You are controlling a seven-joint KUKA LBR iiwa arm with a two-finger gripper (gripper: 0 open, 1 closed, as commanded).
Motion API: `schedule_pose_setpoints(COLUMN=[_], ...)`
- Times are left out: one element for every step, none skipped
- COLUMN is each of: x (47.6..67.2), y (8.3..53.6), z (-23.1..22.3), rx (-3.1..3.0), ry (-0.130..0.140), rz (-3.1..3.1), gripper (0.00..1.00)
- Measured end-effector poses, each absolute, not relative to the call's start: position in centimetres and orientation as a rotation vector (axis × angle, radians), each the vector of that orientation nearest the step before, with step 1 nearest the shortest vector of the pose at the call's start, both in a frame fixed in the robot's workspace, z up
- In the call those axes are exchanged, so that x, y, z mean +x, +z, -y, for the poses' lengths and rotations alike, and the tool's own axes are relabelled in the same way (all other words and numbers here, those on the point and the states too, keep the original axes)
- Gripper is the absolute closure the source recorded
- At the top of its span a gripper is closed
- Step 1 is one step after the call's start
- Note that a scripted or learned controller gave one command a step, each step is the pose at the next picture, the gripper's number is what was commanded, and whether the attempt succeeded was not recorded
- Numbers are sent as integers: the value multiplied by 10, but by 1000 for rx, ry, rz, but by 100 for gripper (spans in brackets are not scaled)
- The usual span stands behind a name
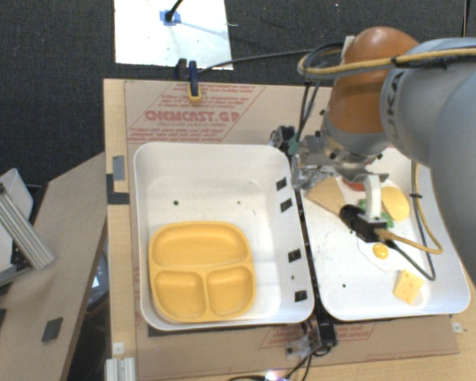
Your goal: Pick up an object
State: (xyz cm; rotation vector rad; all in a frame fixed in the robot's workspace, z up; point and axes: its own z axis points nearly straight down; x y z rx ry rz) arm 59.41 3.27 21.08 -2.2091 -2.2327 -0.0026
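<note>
I am down over the right bin (345,296), my pincer (343,173) low at about the 11 o'clock part of it, close to the wall it shares with the left bin (206,173). I judge this to be the reach-and-close step of the pick: I am at the level of the things but have nothing lifted that I can show. The likeliest targets lie right under me: a tan wedge (327,197) flat on the floor of the bin at my 6 o'clock, and a red piece (354,186) just beside it towards 3 o'clock. My own wrist and the bulk of my arm (428,109) cover the working end, so I cannot tell how far open my pincer is or whether it has hold of anything. Further round the bin lie a yellow disc (396,203) at 3 o'clock from me with a green piece (374,210) near it, a small yellow bit (381,251) towards the middle, and a yellow block (408,286) at the 5 o'clock corner, well apart from me. The next move, as I judge it, calls for a firm close on one thing alone and a straight lift clear of the wall; the wedge lies flat and may slip out. The red piece is mostly hidden under my wrist, and I cannot make out what it is. The left bin has a yellow tray (202,272) at its 6 o'clock end, far from my reach now.
</note>
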Motion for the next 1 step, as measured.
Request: schedule_pose_setpoints(x=[601], y=[215], z=[-85], rx=[-2210], ry=[-3], rz=[2232], gripper=[100])
